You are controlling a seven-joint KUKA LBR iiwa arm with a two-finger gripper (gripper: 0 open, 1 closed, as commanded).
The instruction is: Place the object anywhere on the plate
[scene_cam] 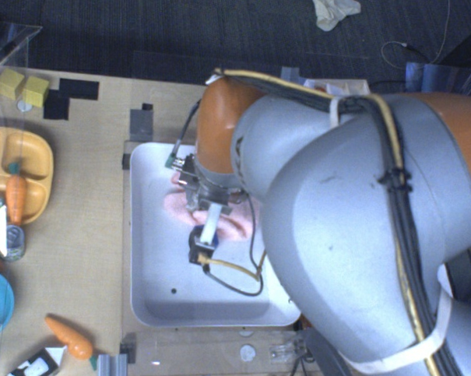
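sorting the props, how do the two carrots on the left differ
The carrot on the yellow tray stands roughly upright in the view, resting in the divided yellow tray; the carrot on the bench lies slanted on the bare bench, near the front edge. The tray one looks stubbier, the bench one longer. Both are orange.

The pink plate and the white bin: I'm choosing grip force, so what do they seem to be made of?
The pink plate looks like matte plastic: flat pale colour, no glints, though the arm covers most of it. The white bin looks like smooth moulded plastic, with rounded corners and a soft sheen; coated metal can't be ruled out.
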